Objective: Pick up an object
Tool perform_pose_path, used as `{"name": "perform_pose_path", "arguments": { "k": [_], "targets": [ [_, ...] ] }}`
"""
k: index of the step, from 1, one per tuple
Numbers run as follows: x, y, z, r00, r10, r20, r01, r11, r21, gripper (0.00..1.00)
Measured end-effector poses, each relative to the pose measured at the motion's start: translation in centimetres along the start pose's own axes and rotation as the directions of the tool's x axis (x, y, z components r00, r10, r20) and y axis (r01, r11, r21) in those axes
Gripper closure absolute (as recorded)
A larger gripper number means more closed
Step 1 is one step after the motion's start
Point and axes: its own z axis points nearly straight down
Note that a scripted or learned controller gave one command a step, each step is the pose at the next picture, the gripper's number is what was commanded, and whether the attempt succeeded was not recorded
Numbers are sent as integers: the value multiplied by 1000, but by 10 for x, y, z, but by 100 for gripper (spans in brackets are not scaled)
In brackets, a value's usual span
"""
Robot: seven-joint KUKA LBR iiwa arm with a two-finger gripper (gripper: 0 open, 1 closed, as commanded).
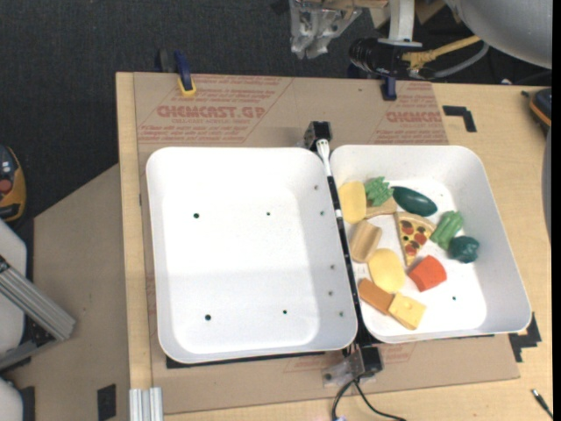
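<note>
The right white bin [496, 251] holds several toy foods in a loose cluster. Among them are a yellow piece [352, 202], a dark green oblong [414, 201], a pizza slice [413, 233], a red chunk [428, 273] and a yellow cheese wedge [407, 310]. My gripper [316, 35] hangs high beyond the far edge of the bench, well above and behind the bins. Its fingers look spread open with nothing between them.
The left white bin [162, 235] sits beside the right one on a brown board [131, 147]. Clamps [184, 75] hold the board's far edge. Cables and a black fitting [377, 55] lie near the gripper at the back.
</note>
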Motion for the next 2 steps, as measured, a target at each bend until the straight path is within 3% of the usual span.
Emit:
{"name": "perform_pose_path", "arguments": {
  "k": [2],
  "targets": [
    [1, 1, -21, 1000, -1, 1, 1, 1000, -8, 100]
  ]
}}
